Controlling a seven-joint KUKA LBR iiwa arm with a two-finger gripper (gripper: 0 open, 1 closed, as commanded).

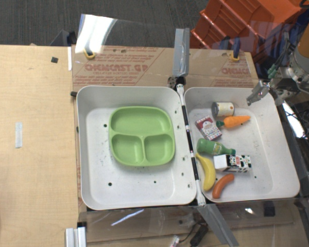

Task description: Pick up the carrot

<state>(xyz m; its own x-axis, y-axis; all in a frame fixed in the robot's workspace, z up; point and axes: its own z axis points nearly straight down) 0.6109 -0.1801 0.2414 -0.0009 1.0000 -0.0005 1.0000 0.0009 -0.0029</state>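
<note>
The carrot (237,121) lies in the right bin (278,153), toward its far side, with its green end pointing at a small cream can (223,108) just beyond it. A red packet (208,128) sits just beside the carrot, toward the bins' divider. Nearer the camera than the carrot lie a green bottle (215,147), a milk carton (238,162), a banana (207,172) and a sausage (222,185). The gripper (258,92) hovers over the bin's far right corner, apart from the carrot; whether its claw is released or clenched cannot be told. A green divided plate (142,136) rests in the left bin (92,153).
</note>
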